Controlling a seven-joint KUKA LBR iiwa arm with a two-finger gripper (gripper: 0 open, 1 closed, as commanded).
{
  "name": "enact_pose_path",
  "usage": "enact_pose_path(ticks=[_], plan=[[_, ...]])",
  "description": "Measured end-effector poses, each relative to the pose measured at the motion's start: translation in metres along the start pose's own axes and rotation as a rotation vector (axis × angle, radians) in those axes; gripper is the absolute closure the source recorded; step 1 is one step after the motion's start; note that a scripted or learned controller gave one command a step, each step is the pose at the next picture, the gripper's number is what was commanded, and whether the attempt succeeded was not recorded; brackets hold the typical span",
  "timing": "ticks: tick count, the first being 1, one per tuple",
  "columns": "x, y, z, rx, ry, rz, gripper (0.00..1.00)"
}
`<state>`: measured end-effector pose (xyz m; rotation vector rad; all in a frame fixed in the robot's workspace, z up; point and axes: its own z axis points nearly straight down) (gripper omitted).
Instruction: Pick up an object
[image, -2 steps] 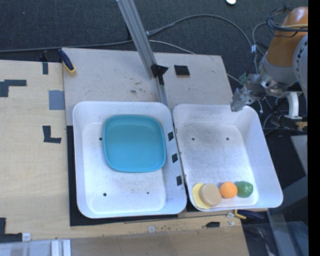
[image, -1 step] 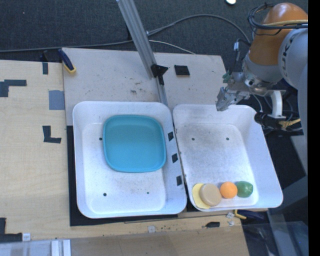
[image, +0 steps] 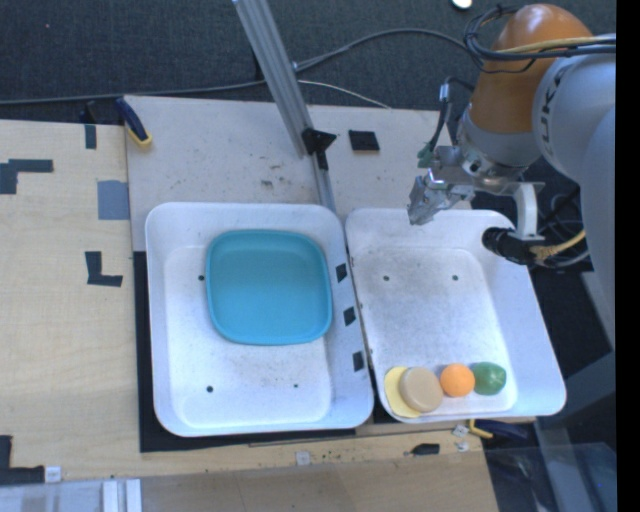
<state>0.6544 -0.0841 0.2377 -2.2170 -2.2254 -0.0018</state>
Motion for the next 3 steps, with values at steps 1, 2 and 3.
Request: enact_pose_path(ticks=[1,2,3], plan=[[0.056,-0.009,0.012,0.002,0.000,-0.001,1.00],[0.115,-0.015,0.019,0.002,0.000,-0.001,1.00],[0.169,-0.029,0.008,0.001,0.000,-0.001,1.00]])
